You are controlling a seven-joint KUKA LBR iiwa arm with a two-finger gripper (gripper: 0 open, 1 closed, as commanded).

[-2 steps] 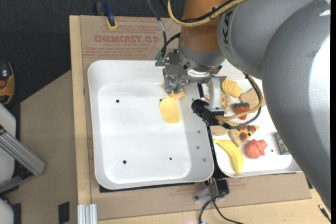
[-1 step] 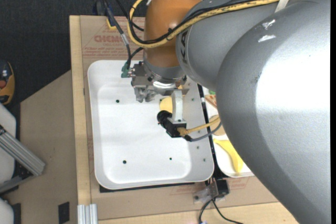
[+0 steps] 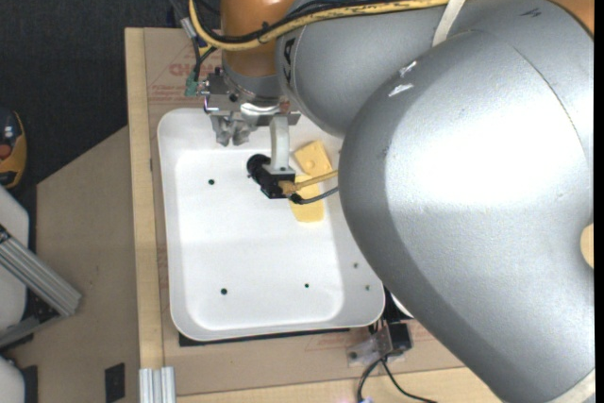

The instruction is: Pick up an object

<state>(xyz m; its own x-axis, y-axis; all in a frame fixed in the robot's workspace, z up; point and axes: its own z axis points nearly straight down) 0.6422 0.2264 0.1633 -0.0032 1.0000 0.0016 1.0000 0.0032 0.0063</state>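
A yellow block (image 3: pixel 314 159) lies tilted in the white bin (image 3: pixel 247 293), near its far right side. A paler yellow piece (image 3: pixel 308 209) lies just in front of it. My gripper (image 3: pixel 232 135) hangs over the bin's far edge, left of both yellow things and apart from them. Nothing shows in the gripper. The arm's large grey body covers the right side of the view and hides the second bin.
The bin rests on a brown cardboard-coloured bench top (image 3: pixel 142 203). Small dark dots (image 3: pixel 223 291) mark the bin floor. A metal rail (image 3: pixel 42 278) and dark floor lie off the bench to the left.
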